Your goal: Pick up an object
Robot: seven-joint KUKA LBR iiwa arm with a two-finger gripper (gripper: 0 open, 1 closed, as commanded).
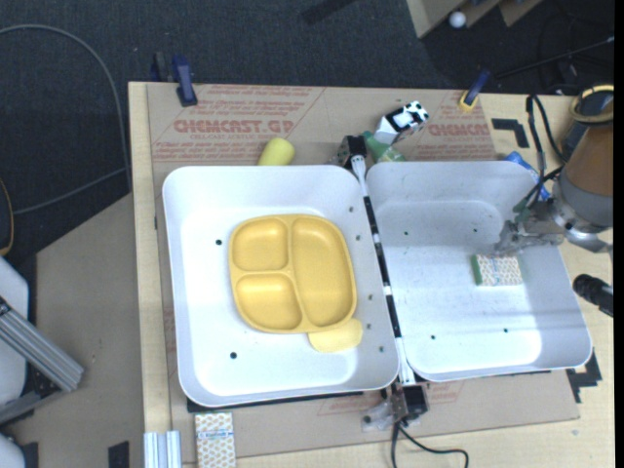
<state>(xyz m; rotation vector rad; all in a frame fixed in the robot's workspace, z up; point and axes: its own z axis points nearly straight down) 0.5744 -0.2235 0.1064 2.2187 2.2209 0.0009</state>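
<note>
Where the tool (514, 245) meets the sponge (498, 269), contact is unclear.

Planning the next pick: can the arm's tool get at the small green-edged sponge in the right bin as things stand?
Probably yes. The tool hangs just above the small green-edged sponge, which lies alone on the floor of the right white bin, with nothing over it.

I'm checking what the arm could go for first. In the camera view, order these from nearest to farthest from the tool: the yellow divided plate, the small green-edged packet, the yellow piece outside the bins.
From the tool:
1. Green-edged packet, right bin, just below the tool.
2. Yellow divided plate, left bin.
3. Yellow piece, on the board behind the left bin.
</note>
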